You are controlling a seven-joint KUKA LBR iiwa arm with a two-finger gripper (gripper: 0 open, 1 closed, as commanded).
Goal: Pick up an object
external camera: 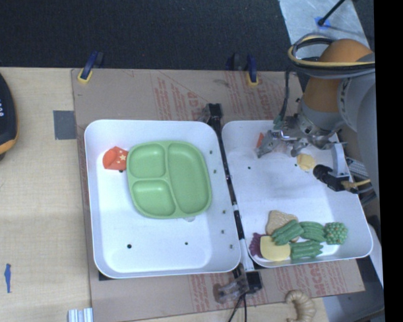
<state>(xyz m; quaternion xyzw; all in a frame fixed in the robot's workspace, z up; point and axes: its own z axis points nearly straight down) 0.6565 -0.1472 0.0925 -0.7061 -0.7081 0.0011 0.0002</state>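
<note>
Wooden table (38,196), two white bins. End effector (283,139) low at right bin (268,188) far corner, grip state unclear; toy food (300,234) piled at near edge. Risk: grasp lands on bare floor.

green divided plate (169,178), white bins (112,256), red toy (114,158)

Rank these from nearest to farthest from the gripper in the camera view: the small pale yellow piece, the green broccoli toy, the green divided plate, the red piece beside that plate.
1. Small pale yellow piece, right bin, just beside the gripper.
2. Green broccoli toy, right bin's near corner.
3. Green divided plate, left bin.
4. Red piece, left bin's far-left side.
</note>
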